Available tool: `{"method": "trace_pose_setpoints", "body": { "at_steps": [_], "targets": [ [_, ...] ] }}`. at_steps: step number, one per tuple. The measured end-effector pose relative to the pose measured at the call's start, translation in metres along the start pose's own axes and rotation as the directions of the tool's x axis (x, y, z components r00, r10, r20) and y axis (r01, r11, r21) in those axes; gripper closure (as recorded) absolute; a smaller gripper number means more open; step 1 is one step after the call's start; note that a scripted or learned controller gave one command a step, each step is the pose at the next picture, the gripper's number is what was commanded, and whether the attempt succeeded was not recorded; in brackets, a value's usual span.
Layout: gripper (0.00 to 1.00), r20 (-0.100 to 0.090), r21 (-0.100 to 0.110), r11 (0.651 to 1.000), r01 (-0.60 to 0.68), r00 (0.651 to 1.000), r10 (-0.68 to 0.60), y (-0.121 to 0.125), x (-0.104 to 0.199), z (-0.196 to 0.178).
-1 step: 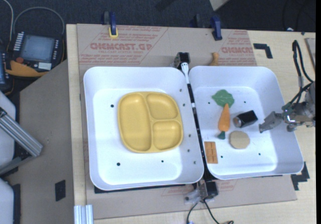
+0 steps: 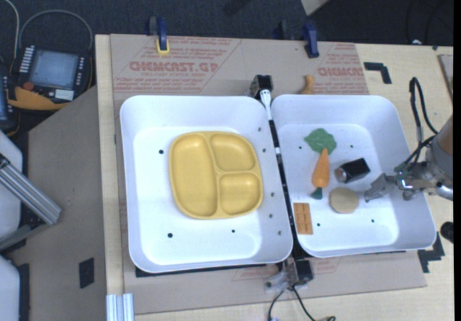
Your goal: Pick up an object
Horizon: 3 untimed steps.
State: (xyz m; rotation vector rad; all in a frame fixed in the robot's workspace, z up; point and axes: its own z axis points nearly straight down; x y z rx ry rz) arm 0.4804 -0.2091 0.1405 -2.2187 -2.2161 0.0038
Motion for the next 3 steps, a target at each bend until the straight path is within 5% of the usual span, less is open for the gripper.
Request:
{"method": "trace_pose_setpoints", "body": {
  "at_steps": [1,2,3],
  "targets": [
    [0.00,0.001,-0.003,1.000,0.000,1.000,0.000,0.000,0.000,0.053],
    [1.00,0.004,-0.007,1.000,0.000,1.000,0.000,0.000,0.000,0.040],
    [1.00,0.005,-0.012,1.000,0.003,1.000,-0.003,0.001,0.005,-0.022]
  ]
}}
